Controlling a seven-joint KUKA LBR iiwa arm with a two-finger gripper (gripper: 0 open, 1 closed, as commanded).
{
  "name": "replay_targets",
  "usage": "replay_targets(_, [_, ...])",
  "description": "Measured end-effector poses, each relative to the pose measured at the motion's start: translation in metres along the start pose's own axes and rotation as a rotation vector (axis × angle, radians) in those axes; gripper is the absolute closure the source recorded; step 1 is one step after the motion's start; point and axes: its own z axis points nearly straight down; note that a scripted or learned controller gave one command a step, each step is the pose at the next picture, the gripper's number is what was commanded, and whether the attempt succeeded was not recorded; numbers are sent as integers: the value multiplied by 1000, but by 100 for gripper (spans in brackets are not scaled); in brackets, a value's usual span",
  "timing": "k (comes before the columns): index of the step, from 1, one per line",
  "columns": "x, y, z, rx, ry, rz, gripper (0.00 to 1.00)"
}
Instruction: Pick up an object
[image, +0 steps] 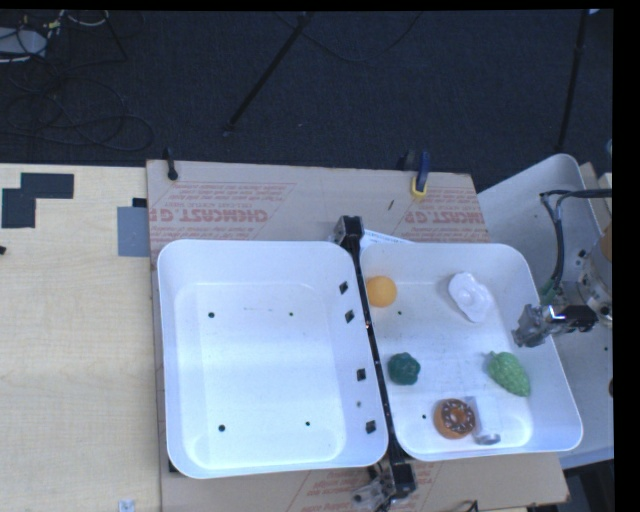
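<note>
Nothing was picked yet: my pincer (530, 330) hung at the right bin's (545, 415) edge, its state unclear, near the green toy (509, 373).

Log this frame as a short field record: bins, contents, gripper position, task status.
left bin: no objects seen in it
right bin: five objects
objects: orange ball, white lump, dark green piece, light green piece, chocolate donut
gripper: at the right bin's right rim, nothing seen between its fingers
task status: no object picked up yet
</note>
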Motion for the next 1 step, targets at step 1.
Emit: replay_targets(1, [-1, 0, -9, 1, 0, -4, 100])
